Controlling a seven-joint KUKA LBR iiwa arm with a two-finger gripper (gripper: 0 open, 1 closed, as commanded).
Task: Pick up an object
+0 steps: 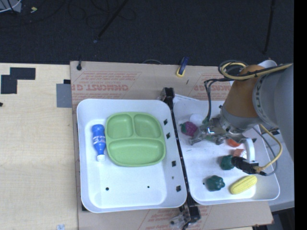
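Nothing is lifted yet: the gripper (pixel 199 137) hangs low in the right bin (pixel 201 195), its grip unreadable (too blurred), the purple object (pixel 190 127) at its 10 o'clock.

Two bins sit side by side on the table (pixel 33 152), the left bin (pixel 91 190) touching the right bin (pixel 268 193) along their shared wall. In the left bin, a divided plate (pixel 135 139) lies in the half toward the table's far edge, and a bottle (pixel 99 142) lies just beside the plate's left side, along the bin's left wall. In the right bin, a round toy (pixel 190 127) lies near the shared wall toward the far edge. A pepper (pixel 214 182) lies near the bin's near edge, with a corn cob (pixel 243 184) just to its right. Another vegetable (pixel 226 162) lies behind those two. The arm (pixel 249 99) reaches in over the bin's far right corner, its gripper (pixel 207 134) low just right of the round toy.
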